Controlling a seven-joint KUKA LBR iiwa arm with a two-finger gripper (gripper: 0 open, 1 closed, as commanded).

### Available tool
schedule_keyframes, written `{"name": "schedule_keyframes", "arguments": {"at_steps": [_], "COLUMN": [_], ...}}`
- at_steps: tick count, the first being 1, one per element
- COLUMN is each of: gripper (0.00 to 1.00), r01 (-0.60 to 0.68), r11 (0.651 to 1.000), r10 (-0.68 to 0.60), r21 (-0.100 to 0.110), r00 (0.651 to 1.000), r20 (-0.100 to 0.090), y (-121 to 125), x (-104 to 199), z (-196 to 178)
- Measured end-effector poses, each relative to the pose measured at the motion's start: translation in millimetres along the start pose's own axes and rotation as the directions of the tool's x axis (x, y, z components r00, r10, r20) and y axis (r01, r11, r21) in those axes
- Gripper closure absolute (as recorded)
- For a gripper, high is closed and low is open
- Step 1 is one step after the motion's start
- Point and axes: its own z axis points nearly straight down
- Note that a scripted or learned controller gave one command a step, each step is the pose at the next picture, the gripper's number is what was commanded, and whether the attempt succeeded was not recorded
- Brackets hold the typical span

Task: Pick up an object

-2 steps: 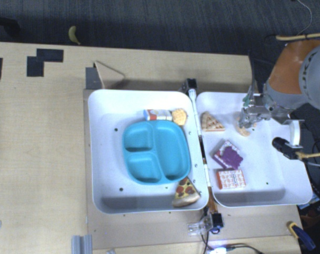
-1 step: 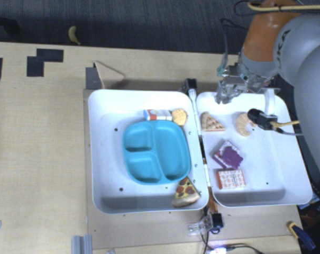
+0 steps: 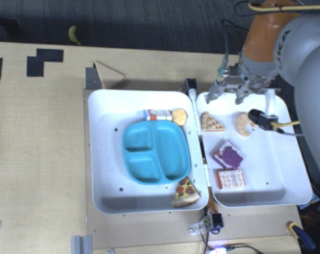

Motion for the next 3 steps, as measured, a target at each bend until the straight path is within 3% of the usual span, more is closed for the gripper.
{"name": "schedule_keyframes", "arguments": {"at_steps": [1,2,3], "gripper": [0.00,0.00,1.00], "r01": [-0.004,-0.005,-0.004], "r11": [1.000,1.000,1.000], "r10": [0.004,0.005,0.004], "r21": [0.002,-0.006,-0.010], "r00": [1.000,1.000,1.000], "r20": [0.001,0.001,0.000], "y": [-76,-133,-131], "x": [-43,-32,-32], "z": [95,97,86]}}
